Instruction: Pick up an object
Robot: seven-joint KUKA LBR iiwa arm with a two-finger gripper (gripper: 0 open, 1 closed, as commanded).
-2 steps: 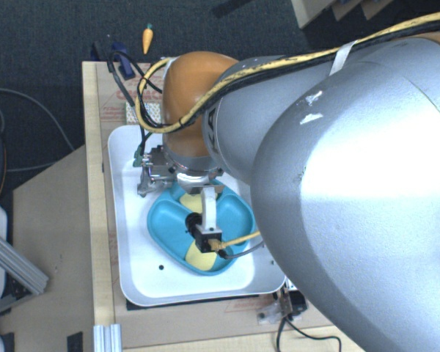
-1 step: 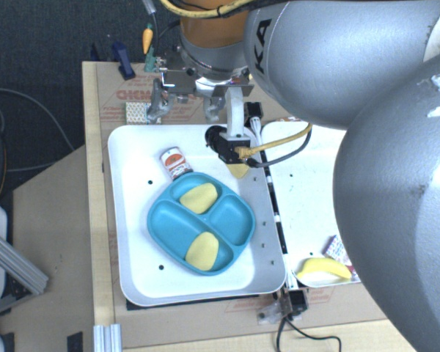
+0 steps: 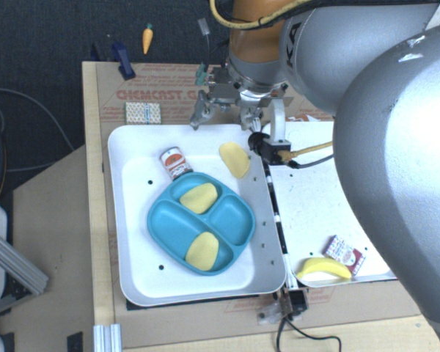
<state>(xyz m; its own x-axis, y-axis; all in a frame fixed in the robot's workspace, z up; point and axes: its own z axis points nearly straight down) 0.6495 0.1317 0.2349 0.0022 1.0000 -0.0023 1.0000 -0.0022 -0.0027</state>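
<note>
At lower right, a banana [image 3: 324, 269] and packet [image 3: 345, 254] lie by the right bin's [image 3: 308, 204] near edge. The left bin [image 3: 132, 218] holds a blue tray [image 3: 235, 222], a can [image 3: 175, 163] and a yellow piece [image 3: 235, 159]. The gripper [image 3: 235, 108], jaws spread and bare, hangs at the bin's far rim, just above that piece.

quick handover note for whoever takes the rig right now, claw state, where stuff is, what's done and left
Claw: at the far rim of the left bin, above the bins' divider; nothing visible between its fingers.
Left bin: blue divided plate with two yellow pieces in it, a small can beside the plate, another yellow piece near the claw.
Right bin: banana and a small packet at the near edge.
Done: nothing picked yet.
Left: grasp and lift one object.
</note>
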